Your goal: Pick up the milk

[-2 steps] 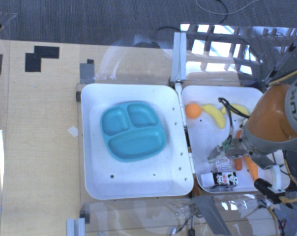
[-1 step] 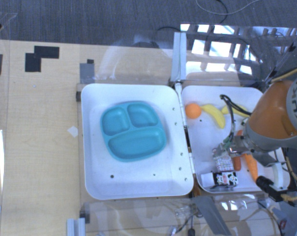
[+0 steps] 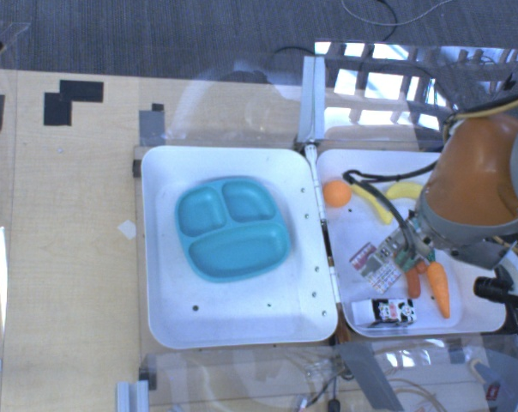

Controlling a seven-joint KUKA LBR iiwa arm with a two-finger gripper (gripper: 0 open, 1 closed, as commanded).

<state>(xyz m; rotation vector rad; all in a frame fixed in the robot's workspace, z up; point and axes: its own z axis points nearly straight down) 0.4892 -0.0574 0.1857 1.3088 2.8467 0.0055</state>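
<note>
The milk (image 3: 393,312) is a small black-and-white carton lying flat near the front edge of the right bin (image 3: 486,320). My gripper (image 3: 407,252) hangs low over the middle of that bin, a little behind the milk and apart from it. Its tip sits at the right end of a grey and red printed packet (image 3: 370,263). The arm's orange band (image 3: 478,174) covers the right part of the bin.
An orange (image 3: 336,193) and a yellow banana (image 3: 388,197) lie at the back of the right bin. A carrot (image 3: 438,288) lies right of the milk. The left bin (image 3: 160,256) holds a blue divided plate (image 3: 233,228).
</note>
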